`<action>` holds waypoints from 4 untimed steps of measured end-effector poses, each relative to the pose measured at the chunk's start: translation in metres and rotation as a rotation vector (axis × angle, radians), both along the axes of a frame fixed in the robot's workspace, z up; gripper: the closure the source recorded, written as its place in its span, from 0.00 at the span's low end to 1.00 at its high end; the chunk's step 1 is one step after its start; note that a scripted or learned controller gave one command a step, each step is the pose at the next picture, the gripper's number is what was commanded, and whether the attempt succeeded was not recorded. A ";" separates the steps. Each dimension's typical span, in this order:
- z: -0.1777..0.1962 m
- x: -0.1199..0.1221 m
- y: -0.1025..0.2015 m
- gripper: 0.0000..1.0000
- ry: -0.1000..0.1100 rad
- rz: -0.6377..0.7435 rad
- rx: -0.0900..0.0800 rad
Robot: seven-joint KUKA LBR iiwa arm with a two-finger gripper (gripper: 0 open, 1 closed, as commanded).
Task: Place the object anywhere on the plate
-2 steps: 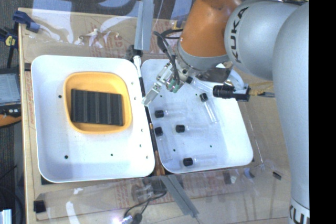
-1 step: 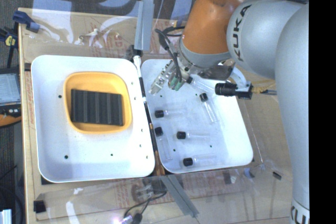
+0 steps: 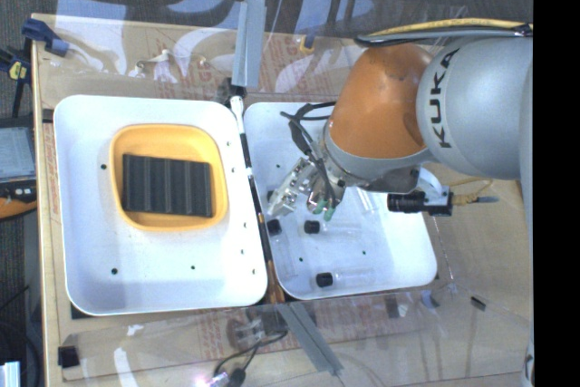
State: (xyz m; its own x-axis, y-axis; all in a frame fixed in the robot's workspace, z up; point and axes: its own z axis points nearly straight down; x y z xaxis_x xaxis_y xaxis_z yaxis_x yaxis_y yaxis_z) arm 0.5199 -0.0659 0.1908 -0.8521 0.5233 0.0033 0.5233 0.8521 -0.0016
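1. Left bin [image 3: 91, 276]: a yellow plate [image 3: 168, 140] sits toward its top edge, with a dark ribbed block [image 3: 169, 186] lying on it.
2. Right bin [image 3: 399, 272]: the gripper [image 3: 294, 195] hangs low near the bin's left edge, pointing left. Can't tell if it's open or shut, too much glare and clutter there.
3. A small green bit [image 3: 326, 213] shows right by the tool, can't tell what it is or if it's held.
4. Two small dark pieces lie on the bin floor, one [image 3: 312, 227] just under the tool, one [image 3: 323, 280] near the bottom edge.
5. The arm [image 3: 435, 113] covers the bin's top right corner.
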 end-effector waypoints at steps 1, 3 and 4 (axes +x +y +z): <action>0.003 -0.044 0.042 1.00 0.001 0.240 0.001; 0.072 -0.019 0.039 1.00 -0.006 0.804 0.000; 0.072 -0.019 0.039 0.00 -0.005 0.804 0.000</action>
